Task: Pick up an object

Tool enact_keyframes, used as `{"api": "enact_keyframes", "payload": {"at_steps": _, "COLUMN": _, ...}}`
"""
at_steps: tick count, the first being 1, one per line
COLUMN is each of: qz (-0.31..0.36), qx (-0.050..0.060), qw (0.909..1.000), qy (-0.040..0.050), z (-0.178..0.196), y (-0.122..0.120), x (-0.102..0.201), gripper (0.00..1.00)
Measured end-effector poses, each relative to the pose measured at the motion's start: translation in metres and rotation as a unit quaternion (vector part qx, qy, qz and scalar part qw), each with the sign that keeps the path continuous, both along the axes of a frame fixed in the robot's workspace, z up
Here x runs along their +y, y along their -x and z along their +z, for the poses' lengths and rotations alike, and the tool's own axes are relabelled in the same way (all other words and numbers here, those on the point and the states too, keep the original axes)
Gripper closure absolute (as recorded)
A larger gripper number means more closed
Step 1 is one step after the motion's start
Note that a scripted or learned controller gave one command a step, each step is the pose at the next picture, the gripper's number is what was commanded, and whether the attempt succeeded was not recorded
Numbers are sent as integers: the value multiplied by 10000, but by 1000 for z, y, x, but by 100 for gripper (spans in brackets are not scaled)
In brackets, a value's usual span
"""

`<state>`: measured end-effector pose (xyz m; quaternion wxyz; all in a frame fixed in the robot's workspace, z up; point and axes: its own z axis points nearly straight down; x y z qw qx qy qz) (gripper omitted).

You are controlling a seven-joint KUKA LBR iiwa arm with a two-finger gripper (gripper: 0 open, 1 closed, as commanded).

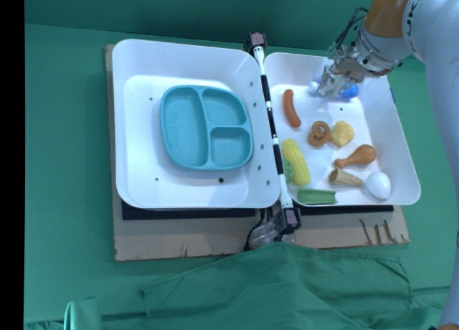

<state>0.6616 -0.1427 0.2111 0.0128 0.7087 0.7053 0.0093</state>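
Note:
My gripper (pixel 328 86) hangs low over the far part of the right bin (pixel 401 156), right beside a small blue object (pixel 349 92) with a white bit at its left. The blue object is partly hidden by the gripper. Nearer in the same bin lie a red sausage (pixel 290 108), a brown pretzel (pixel 319 133), a yellow corn piece (pixel 342 134), a corn cob (pixel 295 161), a chicken drumstick (pixel 356 156), an ice cream cone (pixel 346 176), a white egg (pixel 378 185) and a green pod (pixel 317 196).
The left bin (pixel 143 63) holds a teal divided plate (pixel 206 128). A black and white divider bar (pixel 271 124) runs between the bins. Green cloth (pixel 287 285) lies bunched at the bench's front edge.

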Motion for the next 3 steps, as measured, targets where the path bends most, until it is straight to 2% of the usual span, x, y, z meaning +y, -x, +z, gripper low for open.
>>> {"api": "enact_keyframes", "payload": {"at_steps": 1, "qz": 15, "qx": 102, "qw": 9999, "qy": -10, "z": 49, "y": 2, "x": 3, "gripper": 100}}
{"api": "enact_keyframes", "payload": {"at_steps": 3, "qz": 9, "qx": 96, "qw": 10000, "qy": -4, "z": 160, "y": -4, "x": -18, "gripper": 100}}
